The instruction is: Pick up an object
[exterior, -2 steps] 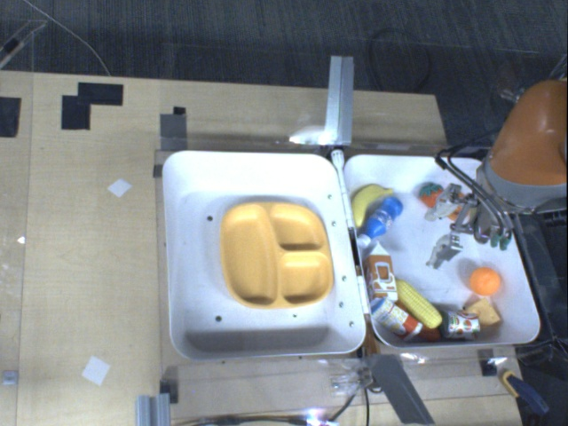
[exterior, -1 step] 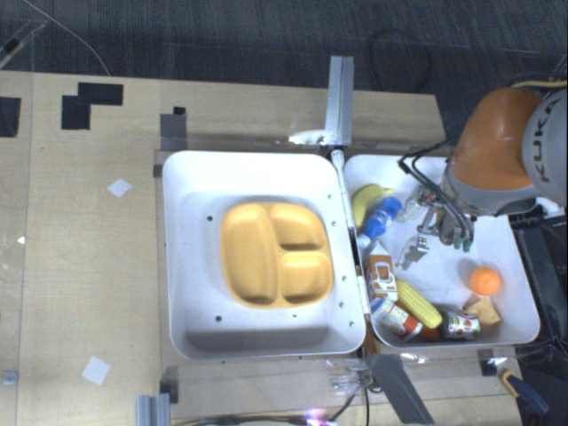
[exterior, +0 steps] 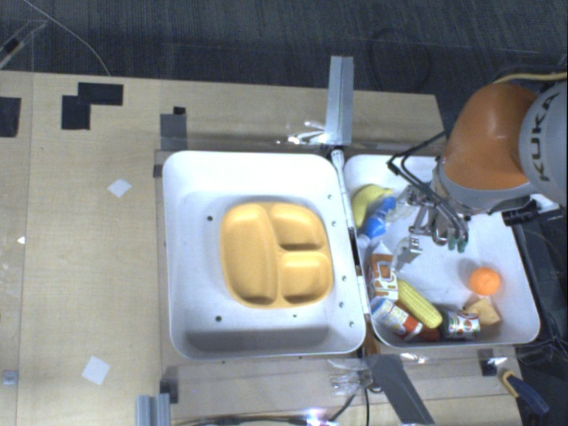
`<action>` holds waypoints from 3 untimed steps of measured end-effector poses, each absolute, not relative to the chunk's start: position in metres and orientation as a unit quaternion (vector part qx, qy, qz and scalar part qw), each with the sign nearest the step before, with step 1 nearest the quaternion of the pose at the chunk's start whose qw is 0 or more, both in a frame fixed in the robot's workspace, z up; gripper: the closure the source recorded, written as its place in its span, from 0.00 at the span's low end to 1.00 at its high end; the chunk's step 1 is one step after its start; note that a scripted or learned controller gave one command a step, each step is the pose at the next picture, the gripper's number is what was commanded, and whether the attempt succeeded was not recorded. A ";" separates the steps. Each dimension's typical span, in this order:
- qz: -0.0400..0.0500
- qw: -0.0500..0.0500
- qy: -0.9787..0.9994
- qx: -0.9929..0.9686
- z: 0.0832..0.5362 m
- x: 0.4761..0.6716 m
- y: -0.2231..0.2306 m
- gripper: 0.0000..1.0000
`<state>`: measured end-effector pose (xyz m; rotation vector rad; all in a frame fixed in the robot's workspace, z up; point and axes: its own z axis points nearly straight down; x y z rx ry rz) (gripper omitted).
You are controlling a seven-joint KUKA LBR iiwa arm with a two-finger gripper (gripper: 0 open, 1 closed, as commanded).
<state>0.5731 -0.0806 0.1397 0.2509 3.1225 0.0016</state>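
While the end effector (exterior: 432,231) hangs over the right bin (exterior: 524,322), I cannot tell its state; an orange (exterior: 485,280) and a corn cob (exterior: 419,303) lie below.

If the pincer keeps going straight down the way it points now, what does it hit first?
Most likely bare floor of the right white bin. The pincer hangs over an open patch, with the blue-capped bottle to its left and the yellow corn cob nearer the camera. Depth is unclear.
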 end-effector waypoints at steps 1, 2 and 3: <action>0.000 0.005 0.990 0.139 0.121 0.579 -0.122 0.00; 0.000 0.006 0.981 0.194 0.088 0.613 -0.180 0.00; 0.000 0.005 0.962 0.274 0.137 0.563 -0.206 0.00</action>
